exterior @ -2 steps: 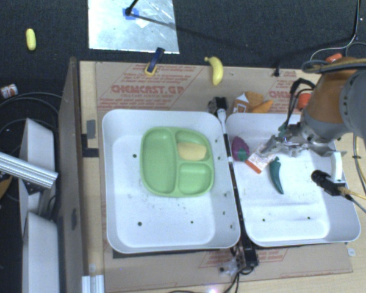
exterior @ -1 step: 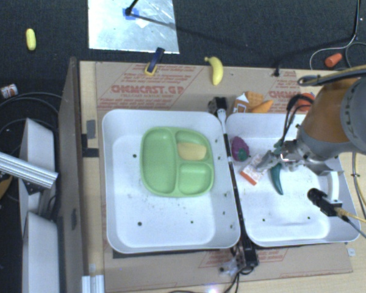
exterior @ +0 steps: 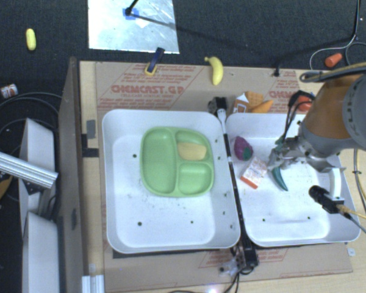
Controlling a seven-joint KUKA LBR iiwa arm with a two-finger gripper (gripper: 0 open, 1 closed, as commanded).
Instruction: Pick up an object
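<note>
Two white bins sit side by side, and the right bin [exterior: 293, 227] holds the gripper [exterior: 279, 161], lowered near its middle; whether its fingers are spread or closed cannot be told. A teal pepper-shaped toy [exterior: 280, 179] lies just below the gripper, a small red-and-white packet [exterior: 252, 174] just left, and a purple toy [exterior: 242, 147] further up-left. The left bin [exterior: 165, 231] carries a green divided plate [exterior: 175, 162].

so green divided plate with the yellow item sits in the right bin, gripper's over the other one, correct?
Not quite: the green divided plate with the yellow item sits in the left bin, as the camera view shows. The gripper is over the right bin.
</note>
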